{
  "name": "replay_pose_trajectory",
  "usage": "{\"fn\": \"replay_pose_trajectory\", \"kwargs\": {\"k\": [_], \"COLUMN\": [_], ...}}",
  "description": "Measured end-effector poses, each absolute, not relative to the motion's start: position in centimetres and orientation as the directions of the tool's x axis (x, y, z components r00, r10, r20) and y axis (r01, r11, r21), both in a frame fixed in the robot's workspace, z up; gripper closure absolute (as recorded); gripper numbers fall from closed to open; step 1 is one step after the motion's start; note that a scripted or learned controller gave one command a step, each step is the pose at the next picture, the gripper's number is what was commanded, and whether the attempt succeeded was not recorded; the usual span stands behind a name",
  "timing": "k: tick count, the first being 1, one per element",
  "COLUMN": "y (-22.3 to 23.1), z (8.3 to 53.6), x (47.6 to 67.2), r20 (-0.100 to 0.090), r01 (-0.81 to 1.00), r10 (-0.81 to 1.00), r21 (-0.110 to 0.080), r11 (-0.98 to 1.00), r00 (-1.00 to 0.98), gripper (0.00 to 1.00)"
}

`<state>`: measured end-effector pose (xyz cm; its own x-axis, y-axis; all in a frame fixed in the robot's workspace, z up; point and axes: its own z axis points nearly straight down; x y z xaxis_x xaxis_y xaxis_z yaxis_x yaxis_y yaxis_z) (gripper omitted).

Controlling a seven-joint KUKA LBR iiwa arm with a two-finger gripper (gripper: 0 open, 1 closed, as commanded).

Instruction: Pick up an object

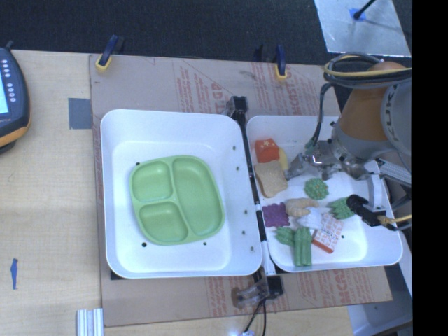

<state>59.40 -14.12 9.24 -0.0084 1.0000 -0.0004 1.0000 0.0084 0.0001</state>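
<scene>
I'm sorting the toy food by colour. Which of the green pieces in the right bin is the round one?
The round green piece near the bin's middle, beside the gripper. The other green pieces are longer: the green stalks at the front edge and a leafy piece further right.

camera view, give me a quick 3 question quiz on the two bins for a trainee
1. True or false: the green divided plate lies in the left bin.
2. Which item lies nearest the left wall of the right bin?
A. purple piece
B. round green broccoli
C. red and white packet
3. Fill in: the red block lies beside the ______ slice, on its far side from the camera.

Key
1. True.
2. A.
3. Bread. The tan bread slice lies just in front of the red block.
</scene>
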Motion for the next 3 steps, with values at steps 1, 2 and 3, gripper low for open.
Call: {"fn": "replay_pose_trajectory", "kwargs": {"k": [1,2,3], "y": [-15.7,-15.7,-9.7], "z": [9.1,10.3,9.2], "x": [55.4,55.7,56.3], "r20": [0.000,-0.001,0.002], "r01": [1.000,1.000,1.000], "r10": [1.000,1.000,1.000], "r21": [-0.008,-0.005,-0.005], "r11": [0.003,0.006,0.010], "r00": [-0.003,-0.006,-0.010], "gripper": [0.00,1.00,1.00]}}
